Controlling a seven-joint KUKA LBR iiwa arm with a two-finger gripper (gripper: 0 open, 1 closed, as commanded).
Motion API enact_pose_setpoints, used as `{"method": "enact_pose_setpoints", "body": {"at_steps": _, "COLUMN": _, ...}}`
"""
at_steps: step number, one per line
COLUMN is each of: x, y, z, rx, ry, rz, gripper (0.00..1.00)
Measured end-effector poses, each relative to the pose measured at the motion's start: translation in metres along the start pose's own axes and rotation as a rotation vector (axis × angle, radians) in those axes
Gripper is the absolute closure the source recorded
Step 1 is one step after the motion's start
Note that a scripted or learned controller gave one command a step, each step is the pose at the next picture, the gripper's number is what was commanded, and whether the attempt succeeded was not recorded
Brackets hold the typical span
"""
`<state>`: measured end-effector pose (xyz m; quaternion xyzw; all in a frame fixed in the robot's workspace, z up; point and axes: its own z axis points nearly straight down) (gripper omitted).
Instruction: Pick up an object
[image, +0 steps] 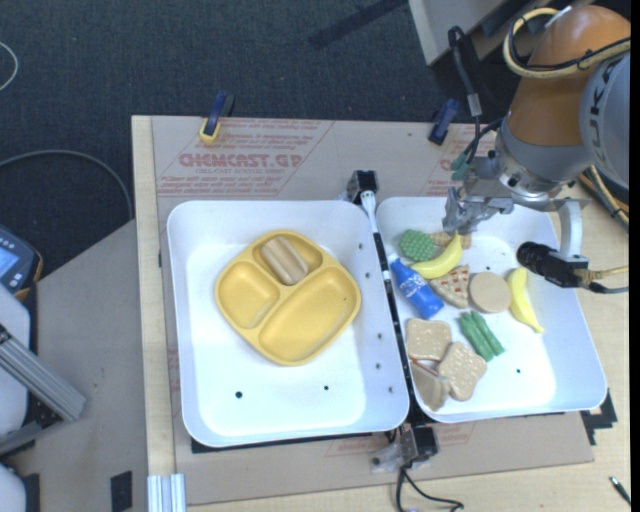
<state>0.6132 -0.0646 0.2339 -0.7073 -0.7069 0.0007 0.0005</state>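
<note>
Right bin (580, 370) is crowded, so drop your gripper (458, 226), finger state unclear, straight onto the banana (440, 262), avoiding the green piece (417, 243).

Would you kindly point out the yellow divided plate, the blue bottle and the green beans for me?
yellow divided plate (300, 325): camera view, on its bare large compartment.
blue bottle (414, 288): camera view, mid-body.
green beans (482, 335): camera view, middle of the bunch.
</note>
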Motion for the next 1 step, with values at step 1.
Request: {"method": "enact_pose_setpoints", "body": {"at_steps": 1, "x": 0.0055, "y": -0.0008, "z": 0.0193, "rx": 0.003, "ry": 0.001, "rz": -0.001, "gripper": 1.0}}
